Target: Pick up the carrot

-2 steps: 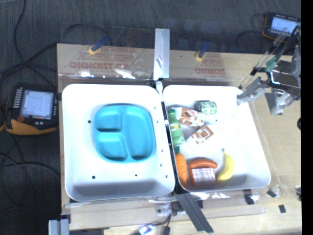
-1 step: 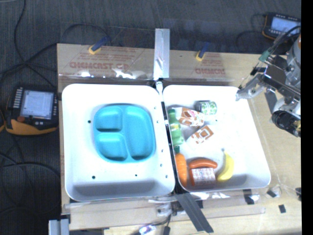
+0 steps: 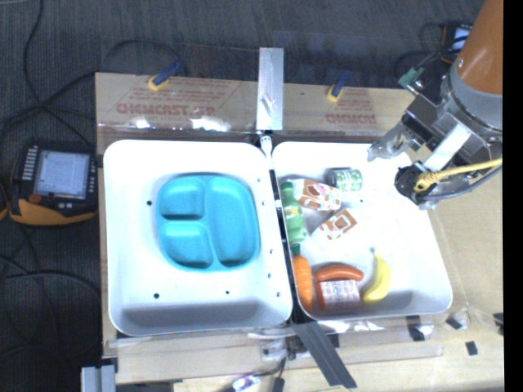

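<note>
The orange carrot (image 3: 303, 281) lies in the right bin (image 3: 421, 243) at its front left corner, against the wall that divides the two bins. It touches a red sausage pack (image 3: 337, 284) on its right. My gripper (image 3: 398, 167) hangs over the bin's far right part, well away from the carrot and higher than it, with nothing seen in it. The grey arm with its orange band comes in from the top right.
Near the carrot are a yellow banana (image 3: 377, 278), two snack packets (image 3: 318, 194) (image 3: 337, 224), a green can (image 3: 345, 178) and a green bottle (image 3: 292, 216) along the dividing wall. The left bin (image 3: 131, 300) holds a blue divided tray (image 3: 204, 220).
</note>
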### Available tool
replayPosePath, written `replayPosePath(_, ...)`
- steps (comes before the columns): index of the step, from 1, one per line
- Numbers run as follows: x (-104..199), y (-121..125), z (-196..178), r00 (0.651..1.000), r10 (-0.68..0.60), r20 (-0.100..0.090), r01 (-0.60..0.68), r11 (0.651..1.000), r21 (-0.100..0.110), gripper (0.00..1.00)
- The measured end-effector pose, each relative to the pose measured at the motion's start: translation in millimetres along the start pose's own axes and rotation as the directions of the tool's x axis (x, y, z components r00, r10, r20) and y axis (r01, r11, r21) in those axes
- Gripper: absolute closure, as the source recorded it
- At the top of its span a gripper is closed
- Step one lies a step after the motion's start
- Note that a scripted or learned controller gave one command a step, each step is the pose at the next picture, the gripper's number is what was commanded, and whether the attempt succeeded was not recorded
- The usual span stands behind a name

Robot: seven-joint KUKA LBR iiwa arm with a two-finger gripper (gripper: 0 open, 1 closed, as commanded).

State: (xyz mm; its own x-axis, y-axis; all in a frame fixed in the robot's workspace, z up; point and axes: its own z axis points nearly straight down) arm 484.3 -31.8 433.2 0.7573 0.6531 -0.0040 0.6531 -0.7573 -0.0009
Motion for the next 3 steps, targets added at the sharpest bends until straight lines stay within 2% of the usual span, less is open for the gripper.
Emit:
replayPosePath(1, 66, -77, 107, 0.975, 0.221, 0.002, -0.221, 0.975, 0.002, 0.0)
replayPosePath(2, 65, -77, 100, 0.975, 0.221, 0.008, -0.221, 0.975, 0.003, 1.0)
replayPosePath(3, 98, -98, 315, 0.959, 0.282, 0.004, -0.282, 0.959, 0.004, 1.0)
